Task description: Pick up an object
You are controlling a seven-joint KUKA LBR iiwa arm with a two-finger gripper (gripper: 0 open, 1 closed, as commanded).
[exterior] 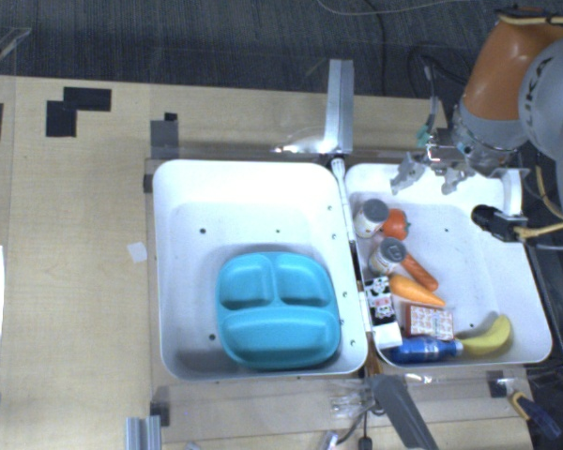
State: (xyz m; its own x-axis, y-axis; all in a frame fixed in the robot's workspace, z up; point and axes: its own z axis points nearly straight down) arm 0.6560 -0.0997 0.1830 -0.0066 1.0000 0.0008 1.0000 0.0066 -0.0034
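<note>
My gripper (428, 178) hovers over the back edge of the right bin (507, 261), its two fingers spread apart and open with nothing between them. Below it, along the bin's left side, lie a small can (370, 216), an orange-red round fruit (395, 222), a second can (389, 251) and two carrots (417, 284). Toward the front sit a red patterned box (430, 322), a black-and-white carton (381, 298), a blue bottle (420, 350) and a banana (489, 336).
The left bin (197, 204) holds a blue divided plate (278, 309) at its front. A metal post (340, 101) rises behind the divider between the bins. The arm's orange band (502, 59) is at the upper right, with cables beside it.
</note>
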